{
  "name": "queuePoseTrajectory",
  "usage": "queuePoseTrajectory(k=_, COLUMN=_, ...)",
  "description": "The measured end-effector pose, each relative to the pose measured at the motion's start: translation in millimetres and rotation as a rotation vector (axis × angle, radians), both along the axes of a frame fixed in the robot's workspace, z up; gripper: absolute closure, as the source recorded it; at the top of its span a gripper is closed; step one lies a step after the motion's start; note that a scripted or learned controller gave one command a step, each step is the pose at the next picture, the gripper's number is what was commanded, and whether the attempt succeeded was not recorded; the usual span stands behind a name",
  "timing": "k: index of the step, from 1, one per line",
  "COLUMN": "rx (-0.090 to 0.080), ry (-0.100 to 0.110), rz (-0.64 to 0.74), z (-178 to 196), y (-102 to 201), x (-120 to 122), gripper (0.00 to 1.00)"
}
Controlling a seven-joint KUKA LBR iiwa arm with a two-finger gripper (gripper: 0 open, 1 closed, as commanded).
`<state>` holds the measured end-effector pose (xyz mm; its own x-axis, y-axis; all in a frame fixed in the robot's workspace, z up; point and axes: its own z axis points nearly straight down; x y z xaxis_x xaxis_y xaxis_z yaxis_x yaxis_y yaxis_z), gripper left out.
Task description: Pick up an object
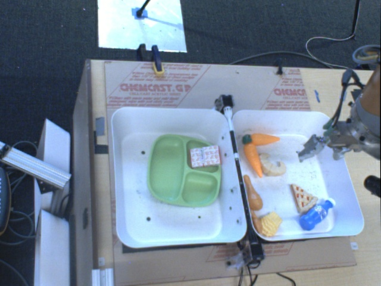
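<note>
A: Left bin [128, 177] contents?
B: Green divided plate [172, 174] at centre; a waffle-patterned block [205, 156] in its upper-right compartment.
A: Right bin [345, 183]?
B: Two carrots [257, 149] upper left, a pale slice [272, 167] beside them, pizza wedge [303, 196], blue bottle [315, 215] lower right.
A: Gripper [324, 146]?
B: Over the bin's upper right, fingers apart, holding nothing.
</note>
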<state>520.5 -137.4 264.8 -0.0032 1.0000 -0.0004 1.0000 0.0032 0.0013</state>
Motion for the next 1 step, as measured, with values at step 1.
queuePoseTrajectory(k=1, rx=0.001, ry=0.003, rz=0.0, z=-114.6, y=35.6, x=34.5, gripper=0.0)
